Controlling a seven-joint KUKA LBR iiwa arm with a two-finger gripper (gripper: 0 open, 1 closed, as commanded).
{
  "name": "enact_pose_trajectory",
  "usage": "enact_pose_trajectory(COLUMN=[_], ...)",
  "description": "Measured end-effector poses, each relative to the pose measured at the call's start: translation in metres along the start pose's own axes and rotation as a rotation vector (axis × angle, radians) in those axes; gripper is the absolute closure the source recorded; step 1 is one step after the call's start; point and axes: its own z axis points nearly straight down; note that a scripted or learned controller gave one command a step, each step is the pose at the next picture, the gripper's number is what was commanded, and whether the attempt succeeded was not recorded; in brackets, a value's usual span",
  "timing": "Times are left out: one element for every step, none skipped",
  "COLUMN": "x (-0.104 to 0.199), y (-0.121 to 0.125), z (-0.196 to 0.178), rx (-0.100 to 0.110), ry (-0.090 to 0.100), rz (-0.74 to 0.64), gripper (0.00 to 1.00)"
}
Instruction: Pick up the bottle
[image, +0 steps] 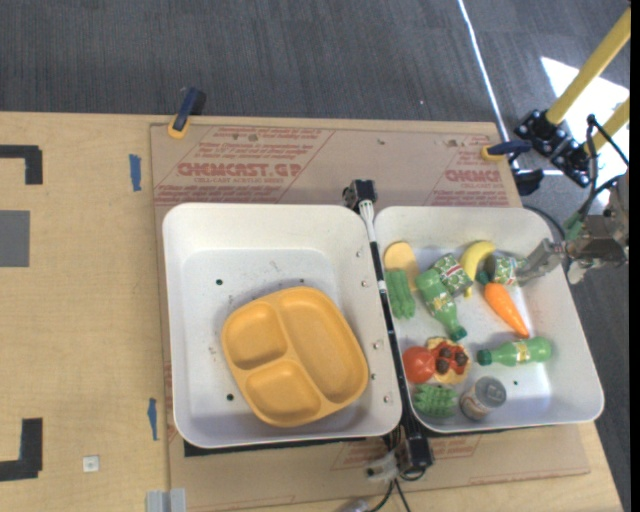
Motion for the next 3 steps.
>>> enact_pose_trajectory(x=[0.045, 0.062, 0.094], y=[0.028, 0.04, 0.037], z=[0.117, 0.132, 0.151], rx=[-0.013, -0.001, -0.015], ry=[-0.005, -0.001, -0.004], rz=[-0.01, 0.046, 0.315], gripper=[0.0, 0.0, 0.0])
